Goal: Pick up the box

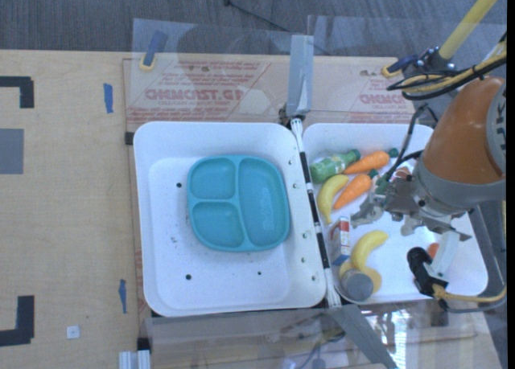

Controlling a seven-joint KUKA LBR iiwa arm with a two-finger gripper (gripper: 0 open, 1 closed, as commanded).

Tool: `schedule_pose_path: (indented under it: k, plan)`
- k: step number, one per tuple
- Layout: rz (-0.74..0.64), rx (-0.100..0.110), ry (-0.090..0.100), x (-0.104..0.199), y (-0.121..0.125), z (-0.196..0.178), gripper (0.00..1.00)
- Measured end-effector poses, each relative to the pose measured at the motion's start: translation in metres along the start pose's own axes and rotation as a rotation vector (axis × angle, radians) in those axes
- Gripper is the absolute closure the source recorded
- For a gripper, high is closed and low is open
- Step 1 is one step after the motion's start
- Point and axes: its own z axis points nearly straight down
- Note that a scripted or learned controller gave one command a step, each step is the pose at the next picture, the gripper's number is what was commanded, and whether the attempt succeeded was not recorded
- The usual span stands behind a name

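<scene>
Your tool (372, 211) hovered over the right bin (475, 279) beside two carrots (360, 178); whether it gripped anything, you could not tell.

The scene is lit brightly and evenly from above. Only soft shadows are cast inside the 2 bins (153, 198). Faint glare is seen on the plastic sheet (217, 78); focus is slightly soft.
</scene>
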Motion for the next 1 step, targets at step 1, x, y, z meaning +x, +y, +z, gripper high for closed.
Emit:
schedule_pose_path:
  k: [1]
  plan:
    - [0.017,0.0,0.0,-0.0211,-0.0011,0.0741,0.0]
